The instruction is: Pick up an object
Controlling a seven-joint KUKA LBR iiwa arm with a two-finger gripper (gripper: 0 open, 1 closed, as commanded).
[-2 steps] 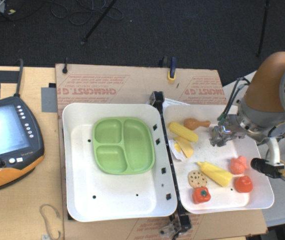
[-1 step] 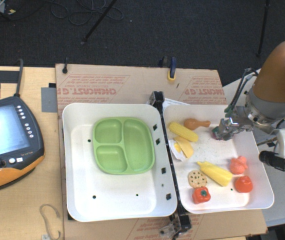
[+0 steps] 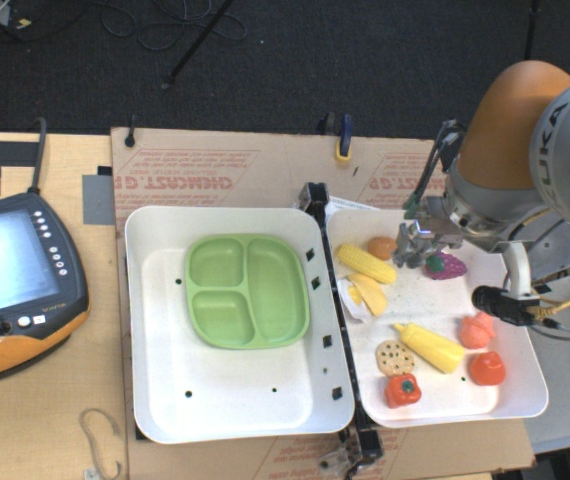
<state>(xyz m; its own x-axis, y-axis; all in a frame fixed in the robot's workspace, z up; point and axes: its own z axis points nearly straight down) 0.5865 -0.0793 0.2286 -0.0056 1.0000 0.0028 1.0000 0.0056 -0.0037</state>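
Two shallow white plastic bins sit side by side on a cardboard-covered bench. Along the near edge of the right bin [image 3: 525, 408] lie a glossy red toy pepper with a green stem [image 3: 403, 390], a tan speckled cookie [image 3: 394, 356], a yellow squeeze-bottle-shaped toy [image 3: 431, 346], a round red tomato-like toy [image 3: 486, 368] and a pink lumpy toy [image 3: 477, 330]. Farther in, by the bin's left wall, are pale yellow wedge pieces [image 3: 368, 293] and a ribbed yellow corn cob [image 3: 366, 264]. Near the far edge lie a small orange rounded toy [image 3: 381, 247] and a purple grape-like toy [image 3: 449, 265]. The left bin [image 3: 155, 368] holds a smooth light-green three-compartment plate [image 3: 246, 291] near its centre. The grey metal gripper [image 3: 414, 251] hangs over the right bin's far edge between the orange toy and the purple toy; whether its pincer is apart or together cannot be told. A grey-and-orange handheld control pendant [image 3: 15, 283] rests at the bench's left edge.
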